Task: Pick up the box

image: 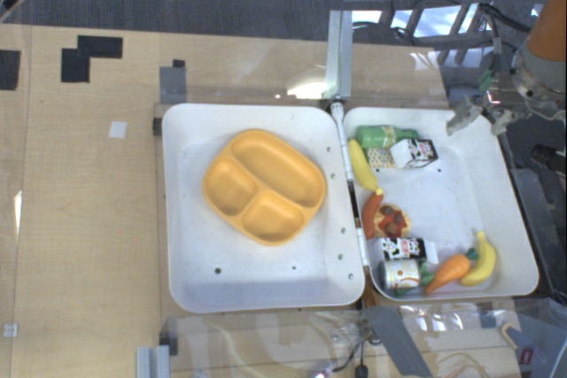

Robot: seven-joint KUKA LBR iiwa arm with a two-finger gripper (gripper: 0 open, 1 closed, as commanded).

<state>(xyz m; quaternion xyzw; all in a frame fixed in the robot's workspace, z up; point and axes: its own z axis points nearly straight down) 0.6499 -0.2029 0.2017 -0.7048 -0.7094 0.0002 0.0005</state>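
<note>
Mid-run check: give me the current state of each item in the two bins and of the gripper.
yellow divided plate: right way up in the left bin
green bottle: on its side, right bin
boxes: flat, beside the bottle
long banana: flat along the divider
can: on its side
carrot: flat, touching the small banana
gripper: above the bin's far right corner, holding nothing

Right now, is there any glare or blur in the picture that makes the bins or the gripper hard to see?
In the camera view, a bright glare patch lies on the bench just behind the left bin; the gripper at the right bin's far corner looks soft and blurred; the yellow divided plate is evenly lit with faint shadows.
</note>
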